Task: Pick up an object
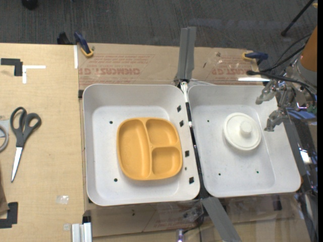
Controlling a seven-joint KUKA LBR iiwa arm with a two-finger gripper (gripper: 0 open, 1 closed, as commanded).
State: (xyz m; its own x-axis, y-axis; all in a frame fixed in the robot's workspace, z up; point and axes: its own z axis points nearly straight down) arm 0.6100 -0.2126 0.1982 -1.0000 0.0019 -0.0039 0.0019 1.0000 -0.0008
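Hanging over the right rim of the right bin (287,185), the gripper (270,110) shows two metal fingers, one near the bin's top right corner and one lower down, well apart from each other, so the jaws read as wide, with nothing between them. The step in hand looks like the approach: nothing is grasped yet, and the tool is off to the side of anything it could take. Nearest to it is a white lid (243,131) with a round knob on top, lying flat on the floor of the right bin, just to the left of the lower finger and apart from it. An orange divided plate (149,148) lies in the middle of the left bin (96,185), well away. The next move probably calls for shifting left until the jaws straddle the knob, then lowering and closing; the knob is small and smooth, so centering would matter. Behind the gripper, the arm's wrist comes in from the right edge, cables trailing about it, with a bit of orange (309,59) at the upper right.
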